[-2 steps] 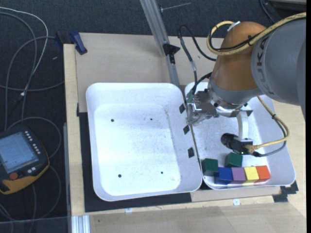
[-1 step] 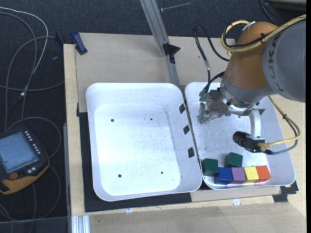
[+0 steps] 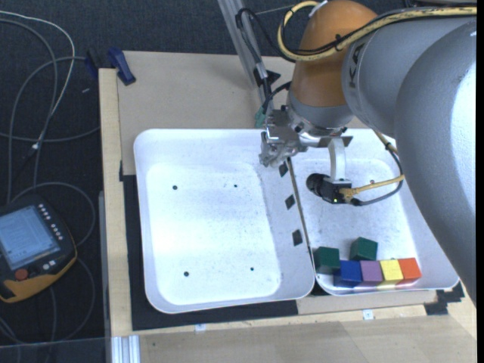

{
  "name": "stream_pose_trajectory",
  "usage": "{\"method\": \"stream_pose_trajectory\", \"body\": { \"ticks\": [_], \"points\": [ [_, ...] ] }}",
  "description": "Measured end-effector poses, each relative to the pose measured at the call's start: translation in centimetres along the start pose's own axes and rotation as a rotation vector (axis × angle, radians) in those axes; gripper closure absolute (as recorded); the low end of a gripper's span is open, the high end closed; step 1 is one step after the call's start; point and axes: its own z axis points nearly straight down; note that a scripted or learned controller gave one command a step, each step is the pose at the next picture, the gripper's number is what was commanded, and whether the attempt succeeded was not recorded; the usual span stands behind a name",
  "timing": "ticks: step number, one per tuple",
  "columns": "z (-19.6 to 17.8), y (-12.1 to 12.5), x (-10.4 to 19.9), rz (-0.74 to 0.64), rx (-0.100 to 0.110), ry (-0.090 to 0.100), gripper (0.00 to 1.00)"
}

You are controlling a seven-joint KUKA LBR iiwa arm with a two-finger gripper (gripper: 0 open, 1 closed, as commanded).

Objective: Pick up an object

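The approach is judged unfinished: the grey metal claw point(image 3: 274, 148), its spread untellable, at frame centre, must be brought to the row of small coloured cubes point(image 3: 370, 271) at lower right.

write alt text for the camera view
A robot end effector hangs over the back of the rim between the left bin and right bin. Six coloured blocks cluster at the right bin's front edge.

readable text: none | teach pendant point(image 3: 30, 242) screen: lit, content too blurred to read | small black tags point(image 3: 289, 201): too small to tell any marks
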Motion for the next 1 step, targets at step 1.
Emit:
{"method": "stream_pose_trajectory", "body": {
  "ticks": [1],
  "points": [
    [-16.77, 4.16, 2.77, 0.006, -0.008, -0.002, 1.0]
  ]
}}
